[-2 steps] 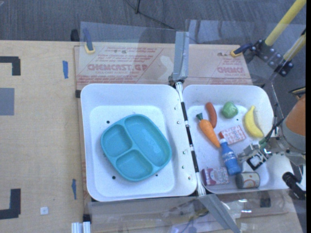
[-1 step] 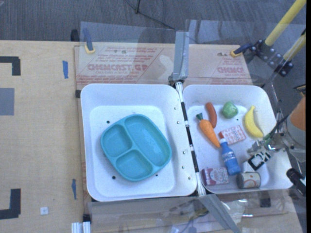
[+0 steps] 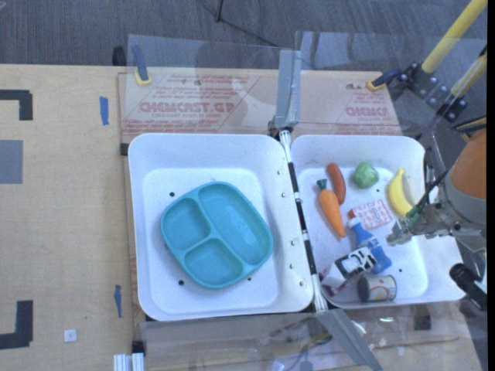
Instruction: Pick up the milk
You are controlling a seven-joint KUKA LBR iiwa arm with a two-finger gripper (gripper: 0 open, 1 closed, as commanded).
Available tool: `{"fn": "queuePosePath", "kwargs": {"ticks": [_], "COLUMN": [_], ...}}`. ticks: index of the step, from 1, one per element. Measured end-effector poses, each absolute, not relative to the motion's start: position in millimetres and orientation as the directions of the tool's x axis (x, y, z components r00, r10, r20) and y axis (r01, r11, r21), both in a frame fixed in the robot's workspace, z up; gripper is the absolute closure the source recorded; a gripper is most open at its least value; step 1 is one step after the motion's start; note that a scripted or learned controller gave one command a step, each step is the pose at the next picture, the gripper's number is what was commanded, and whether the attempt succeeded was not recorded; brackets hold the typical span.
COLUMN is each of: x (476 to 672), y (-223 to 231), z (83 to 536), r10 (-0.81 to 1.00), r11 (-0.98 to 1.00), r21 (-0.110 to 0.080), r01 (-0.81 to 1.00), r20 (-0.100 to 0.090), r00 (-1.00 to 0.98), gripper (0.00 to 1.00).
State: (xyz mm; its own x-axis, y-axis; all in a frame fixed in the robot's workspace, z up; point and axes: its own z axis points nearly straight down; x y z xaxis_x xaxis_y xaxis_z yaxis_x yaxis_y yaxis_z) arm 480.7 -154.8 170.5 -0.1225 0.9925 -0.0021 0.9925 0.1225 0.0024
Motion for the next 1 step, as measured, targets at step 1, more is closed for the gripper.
{"fn": "queuePosePath", "kwargs": {"ticks": [1], "x": [480.0], "y": [-67.3], "z": [205.9], "r10": [0.997], "r11": [0.076], "r21": [0.001], "r01": [0.997], "r20": [-0.001], "r00": [-0.076], "gripper": [1.0]}}
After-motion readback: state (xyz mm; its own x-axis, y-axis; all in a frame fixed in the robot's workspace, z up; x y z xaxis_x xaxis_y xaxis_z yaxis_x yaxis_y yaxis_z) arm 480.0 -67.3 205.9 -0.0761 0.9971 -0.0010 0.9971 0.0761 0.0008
